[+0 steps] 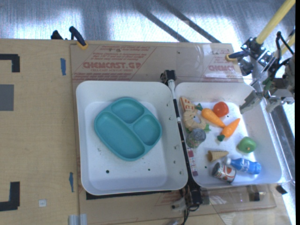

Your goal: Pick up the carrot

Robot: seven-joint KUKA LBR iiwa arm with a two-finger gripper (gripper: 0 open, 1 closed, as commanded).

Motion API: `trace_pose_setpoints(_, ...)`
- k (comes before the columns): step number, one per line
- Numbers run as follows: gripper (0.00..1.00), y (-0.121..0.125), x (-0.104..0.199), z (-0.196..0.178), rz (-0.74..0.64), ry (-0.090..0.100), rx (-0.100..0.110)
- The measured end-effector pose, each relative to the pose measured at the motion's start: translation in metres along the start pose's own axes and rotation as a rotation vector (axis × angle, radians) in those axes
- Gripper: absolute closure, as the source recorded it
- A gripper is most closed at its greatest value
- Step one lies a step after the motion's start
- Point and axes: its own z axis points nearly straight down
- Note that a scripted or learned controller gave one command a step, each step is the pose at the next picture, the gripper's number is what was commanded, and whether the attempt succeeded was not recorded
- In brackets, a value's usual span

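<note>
Two orange toy carrots lie in the right bin (pixel 273 139). One carrot (pixel 213 117) lies slanted below a red tomato (pixel 221 108), its green top pointing up-left. The other carrot (pixel 230 127) lies just to its right, green top pointing down-left. My gripper (pixel 260 104) hangs over the bin's upper right corner, right of and above both carrots and apart from them. Its fingers are spread open with nothing between them.
The right bin also holds a green fruit (pixel 246 145), a blue bottle (pixel 245 166), a can (pixel 223 172), a cone (pixel 217 154), a grey stone (pixel 197 137) and bread pieces (pixel 190 116). A teal divided plate (pixel 127 128) lies in the left bin (pixel 89 102).
</note>
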Motion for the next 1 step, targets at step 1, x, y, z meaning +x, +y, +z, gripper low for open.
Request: trace_pose_setpoints(1,0.0,0.0422,-0.0055,0.1043,-0.18,0.003,0.006)
